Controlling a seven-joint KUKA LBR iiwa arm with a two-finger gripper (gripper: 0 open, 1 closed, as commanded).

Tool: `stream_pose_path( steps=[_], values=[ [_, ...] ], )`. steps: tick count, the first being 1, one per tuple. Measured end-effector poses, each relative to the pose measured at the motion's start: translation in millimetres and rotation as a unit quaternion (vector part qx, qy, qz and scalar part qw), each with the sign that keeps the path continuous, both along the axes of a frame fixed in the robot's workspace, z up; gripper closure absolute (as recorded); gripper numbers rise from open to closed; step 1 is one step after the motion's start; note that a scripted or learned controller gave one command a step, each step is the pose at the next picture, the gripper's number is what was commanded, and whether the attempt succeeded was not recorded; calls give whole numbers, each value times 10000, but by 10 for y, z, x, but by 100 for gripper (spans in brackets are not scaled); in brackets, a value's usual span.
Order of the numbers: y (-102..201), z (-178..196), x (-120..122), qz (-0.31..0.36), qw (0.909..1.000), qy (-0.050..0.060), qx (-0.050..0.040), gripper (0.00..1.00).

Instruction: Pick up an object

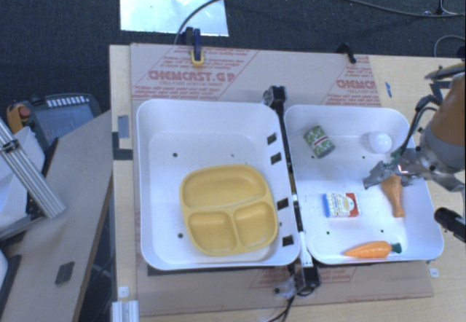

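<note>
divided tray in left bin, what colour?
Yellow. The tray shows plainly in the camera view, lying in the left bin.

Two white bins [211, 120] sit side by side on the bench [247, 69].

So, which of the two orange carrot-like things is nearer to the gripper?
The plain orange one lying almost lengthwise right at the gripper. The other carrot, with a green end, lies crosswise by the right bin's near wall.
</note>
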State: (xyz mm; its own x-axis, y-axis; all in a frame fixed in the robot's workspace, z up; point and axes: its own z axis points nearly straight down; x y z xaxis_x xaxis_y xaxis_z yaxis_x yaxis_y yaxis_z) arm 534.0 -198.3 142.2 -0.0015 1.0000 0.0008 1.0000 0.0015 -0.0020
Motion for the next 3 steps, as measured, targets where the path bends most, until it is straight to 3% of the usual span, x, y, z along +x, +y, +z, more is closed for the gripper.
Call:
stream_pose_path(
  steps=[1, 2, 3],
  values=[
    [-40, -451, 30, -15, 10000, -63, -52, 0],
    [-48, -308, 49, -12, 9999, -94, -61, 100],
    [-70, 330, 31, 8, 10000, -44, -18, 100]
  ],
)
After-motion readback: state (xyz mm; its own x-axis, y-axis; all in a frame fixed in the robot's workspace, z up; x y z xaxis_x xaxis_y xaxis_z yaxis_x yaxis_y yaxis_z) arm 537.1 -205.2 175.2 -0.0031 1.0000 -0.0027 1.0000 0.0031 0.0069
